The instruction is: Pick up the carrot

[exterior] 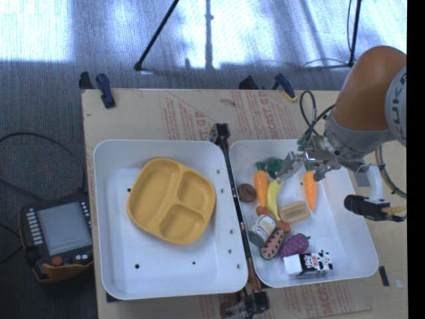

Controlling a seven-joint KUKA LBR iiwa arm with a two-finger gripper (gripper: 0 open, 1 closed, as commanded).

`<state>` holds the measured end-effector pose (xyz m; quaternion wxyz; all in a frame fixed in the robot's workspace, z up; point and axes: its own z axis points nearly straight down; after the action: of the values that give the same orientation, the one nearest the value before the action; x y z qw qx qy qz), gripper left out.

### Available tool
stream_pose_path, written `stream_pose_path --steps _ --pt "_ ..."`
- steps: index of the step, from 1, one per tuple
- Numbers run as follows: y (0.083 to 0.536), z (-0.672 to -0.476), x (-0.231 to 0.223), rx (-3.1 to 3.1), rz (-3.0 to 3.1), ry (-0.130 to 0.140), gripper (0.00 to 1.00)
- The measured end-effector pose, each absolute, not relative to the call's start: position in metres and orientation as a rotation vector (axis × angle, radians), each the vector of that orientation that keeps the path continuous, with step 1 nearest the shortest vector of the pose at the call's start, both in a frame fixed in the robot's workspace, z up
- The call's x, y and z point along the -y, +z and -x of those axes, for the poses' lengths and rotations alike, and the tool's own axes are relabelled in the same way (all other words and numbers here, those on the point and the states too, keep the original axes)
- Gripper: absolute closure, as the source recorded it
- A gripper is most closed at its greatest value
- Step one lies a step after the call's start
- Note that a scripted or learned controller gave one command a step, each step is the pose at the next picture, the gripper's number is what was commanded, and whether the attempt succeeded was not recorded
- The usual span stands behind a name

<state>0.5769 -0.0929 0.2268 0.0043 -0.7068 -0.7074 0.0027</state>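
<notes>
Pincer [304,165] hovers over the right bin [358,254], fingers spread apart and gripping nothing. One carrot [310,189] sits just below it (a second carrot [261,187] lies further left, beside a banana [273,198]).

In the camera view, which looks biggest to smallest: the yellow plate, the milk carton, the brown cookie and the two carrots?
1. Yellow plate
2. The two carrots, left and right, look about alike
3. Milk carton, close to the carrots
4. Brown cookie
</notes>
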Motion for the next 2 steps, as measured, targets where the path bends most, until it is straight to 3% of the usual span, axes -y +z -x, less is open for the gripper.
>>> stream_pose_path --steps 1,2 --pt "0.104 -0.591 0.159 2.253 2.163 0.019 0.0" --pt "0.084 -0.613 0.085 2.212 2.225 0.008 0.0"
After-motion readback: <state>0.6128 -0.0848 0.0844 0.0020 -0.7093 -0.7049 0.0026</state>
